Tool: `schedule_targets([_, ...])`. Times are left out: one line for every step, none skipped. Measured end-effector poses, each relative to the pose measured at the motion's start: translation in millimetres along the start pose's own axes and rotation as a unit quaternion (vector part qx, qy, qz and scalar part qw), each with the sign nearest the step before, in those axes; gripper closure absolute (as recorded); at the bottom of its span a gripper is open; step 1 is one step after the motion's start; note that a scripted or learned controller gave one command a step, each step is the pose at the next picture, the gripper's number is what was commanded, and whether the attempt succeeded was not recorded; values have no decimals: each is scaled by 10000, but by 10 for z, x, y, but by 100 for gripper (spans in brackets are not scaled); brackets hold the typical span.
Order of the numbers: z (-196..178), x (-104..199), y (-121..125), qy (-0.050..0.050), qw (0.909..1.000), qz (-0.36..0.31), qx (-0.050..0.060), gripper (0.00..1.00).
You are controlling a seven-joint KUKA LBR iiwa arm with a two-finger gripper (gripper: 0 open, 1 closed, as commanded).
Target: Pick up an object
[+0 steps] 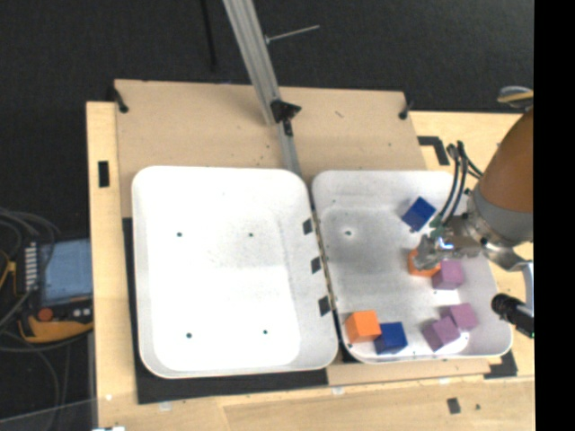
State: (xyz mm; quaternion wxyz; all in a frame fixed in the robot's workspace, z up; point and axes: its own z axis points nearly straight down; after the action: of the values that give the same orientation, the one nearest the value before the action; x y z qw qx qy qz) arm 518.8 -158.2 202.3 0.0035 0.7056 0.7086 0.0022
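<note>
My gripper (pixel 429 251) reaches in from the right and hangs low over the right bin (pixel 359 205). Just under its tips sits a small orange block (pixel 419 263), partly hidden by the gripper. A light purple block (pixel 448 275) lies right beside it. A blue block (pixel 418 213) rests a little farther back. Along the bin's front edge stand an orange cube (pixel 364 325), a blue cube (pixel 391 337) and two purple blocks (pixel 441 332) (pixel 464 316).
The left bin (pixel 225 268) lies beside the right one, with clips along the shared edge. A slanted metal rail (pixel 256 52) rises behind the bins. Cables and a small device (pixel 54 281) lie off the bench at left.
</note>
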Motion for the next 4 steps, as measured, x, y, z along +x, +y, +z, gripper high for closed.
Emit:
schedule_targets([-489, -79, -41, -3, 10000, -4, 2, 100])
schedule_targets([-803, -88, -25, 3, 10000, -8, 15, 100])
schedule_targets([-691, 451, 29, 8, 10000, -7, 33, 100])
schedule_targets([-629, 1065, -35, 12, 10000, -14, 37, 100])
